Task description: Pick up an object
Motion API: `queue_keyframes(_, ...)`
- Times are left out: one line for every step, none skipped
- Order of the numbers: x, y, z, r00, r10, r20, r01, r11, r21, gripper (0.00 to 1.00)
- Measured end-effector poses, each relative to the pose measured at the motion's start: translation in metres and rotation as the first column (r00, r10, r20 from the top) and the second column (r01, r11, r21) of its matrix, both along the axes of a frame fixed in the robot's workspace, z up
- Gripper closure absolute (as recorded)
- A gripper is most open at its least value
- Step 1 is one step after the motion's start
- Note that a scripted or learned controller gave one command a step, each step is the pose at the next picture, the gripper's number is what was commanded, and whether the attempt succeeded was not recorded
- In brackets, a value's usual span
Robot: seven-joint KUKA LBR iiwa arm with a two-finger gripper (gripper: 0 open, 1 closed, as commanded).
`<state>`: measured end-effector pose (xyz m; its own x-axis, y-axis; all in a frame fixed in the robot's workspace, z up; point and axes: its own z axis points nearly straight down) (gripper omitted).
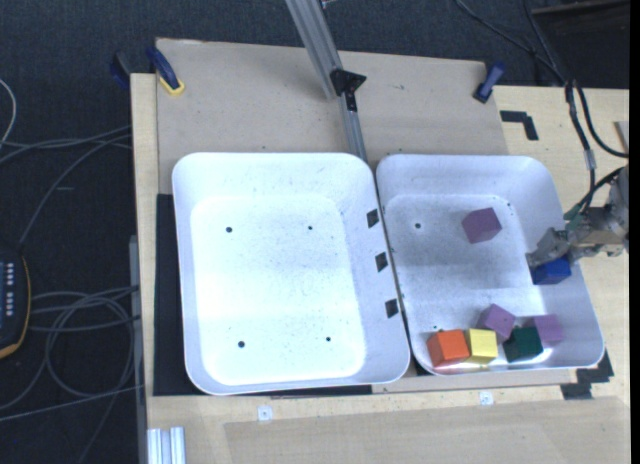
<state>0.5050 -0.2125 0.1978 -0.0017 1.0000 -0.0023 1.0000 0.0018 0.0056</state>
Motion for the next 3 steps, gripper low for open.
queue_keyframes(0.002, 0.000, 0.051, 1.000, 0.001, 0.002, -0.001, 1.000, 0.000, 1.00)
queue_keyframes(0.021, 0.061, 0.052, 1.000, 0.007, -0.003, -0.007, 1.000, 0.004, 1.00)
queue_keyframes(0.039, 0.114, 0.060, 1.000, 0.006, -0.003, -0.006, 1.000, 0.004, 1.00)
